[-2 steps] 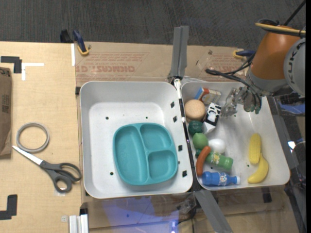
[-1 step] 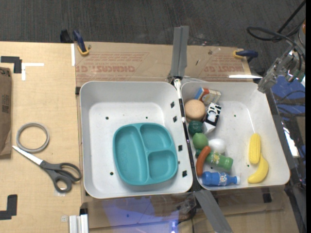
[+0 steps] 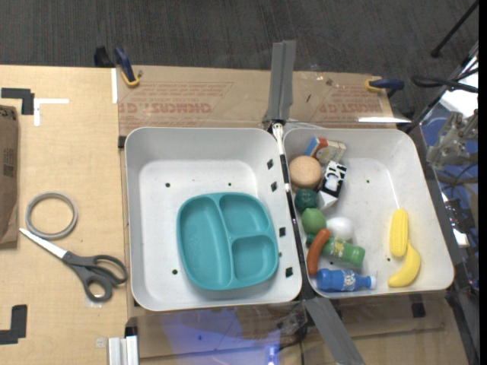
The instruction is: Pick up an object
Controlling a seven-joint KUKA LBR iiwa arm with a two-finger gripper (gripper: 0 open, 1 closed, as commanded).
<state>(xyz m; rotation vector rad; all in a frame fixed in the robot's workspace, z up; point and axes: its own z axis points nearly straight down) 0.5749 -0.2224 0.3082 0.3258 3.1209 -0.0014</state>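
Observation:
The right bin [image 3: 380, 196] holds several small items along its left side. A tan round bun [image 3: 306, 171] lies by a black-and-white carton [image 3: 332, 179], with a dark green ball [image 3: 306, 199] and a lighter green piece [image 3: 313, 220] below them. Further down are a white egg [image 3: 339, 226], a red-orange chili [image 3: 318, 251], a green bottle [image 3: 346, 252] and a blue bottle [image 3: 344, 280]. A yellow corn cob [image 3: 398, 233] and a banana [image 3: 405, 268] rest near the right wall. A teal divided plate [image 3: 228, 240] lies in the left bin [image 3: 152, 173].
Scissors [image 3: 84, 265] and a tape roll [image 3: 51, 214] lie on the wooden bench left of the bins. A grey bar [image 3: 282, 82] stands at the back between the bins. Cables and equipment [image 3: 456, 143] crowd the right edge.

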